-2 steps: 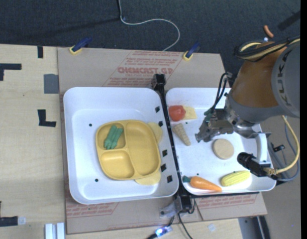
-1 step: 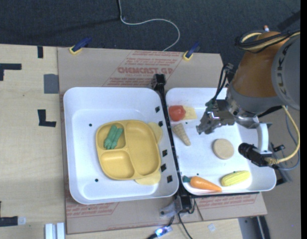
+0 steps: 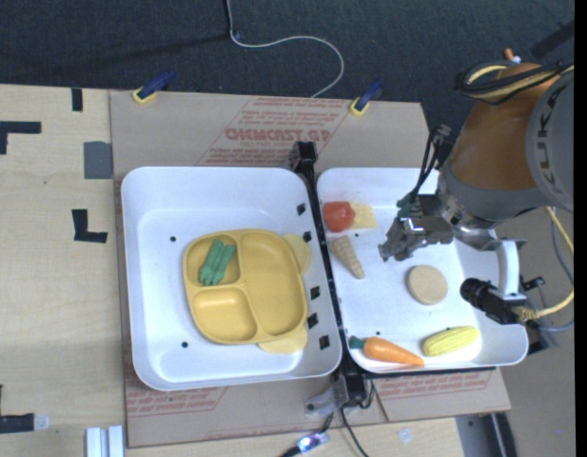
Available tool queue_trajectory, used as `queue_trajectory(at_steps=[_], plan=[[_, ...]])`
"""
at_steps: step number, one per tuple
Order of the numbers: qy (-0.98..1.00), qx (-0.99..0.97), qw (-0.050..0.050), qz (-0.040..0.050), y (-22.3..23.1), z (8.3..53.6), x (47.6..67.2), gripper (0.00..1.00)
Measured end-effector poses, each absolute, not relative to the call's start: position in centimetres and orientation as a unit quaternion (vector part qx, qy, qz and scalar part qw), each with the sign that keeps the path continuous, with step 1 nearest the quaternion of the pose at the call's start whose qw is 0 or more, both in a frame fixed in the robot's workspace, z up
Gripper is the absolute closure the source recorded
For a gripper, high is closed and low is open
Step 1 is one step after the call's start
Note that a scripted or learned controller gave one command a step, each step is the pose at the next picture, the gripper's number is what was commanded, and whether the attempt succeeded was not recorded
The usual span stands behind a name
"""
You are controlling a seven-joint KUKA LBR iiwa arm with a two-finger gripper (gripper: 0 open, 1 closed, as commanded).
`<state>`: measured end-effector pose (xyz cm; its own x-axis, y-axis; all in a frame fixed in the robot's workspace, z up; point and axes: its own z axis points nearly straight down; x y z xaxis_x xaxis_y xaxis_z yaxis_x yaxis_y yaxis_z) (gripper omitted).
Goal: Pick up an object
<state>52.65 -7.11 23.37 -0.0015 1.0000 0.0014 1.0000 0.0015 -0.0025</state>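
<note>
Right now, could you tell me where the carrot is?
The carrot lies at the near edge of the right bin, just left of the corn cob and below the round cookie.

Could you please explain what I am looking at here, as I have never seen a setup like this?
One camera looks down at a slant on a bench with two white bins. The grey and orange robot arm reaches in from the right, its gripper above the right bin, holding nothing visible. That bin holds toy food: a tomato, a cone, a round biscuit, a corn cob and a carrot. The left bin holds a yellow divided plate with green beans.
</note>
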Motion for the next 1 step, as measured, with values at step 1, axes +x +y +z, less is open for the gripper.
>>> queue_trajectory(at_steps=[1], plan=[[-0.708, -0.707, 0.001, 0.0014, -5.98, 22.31, 52.44, 1.00]])
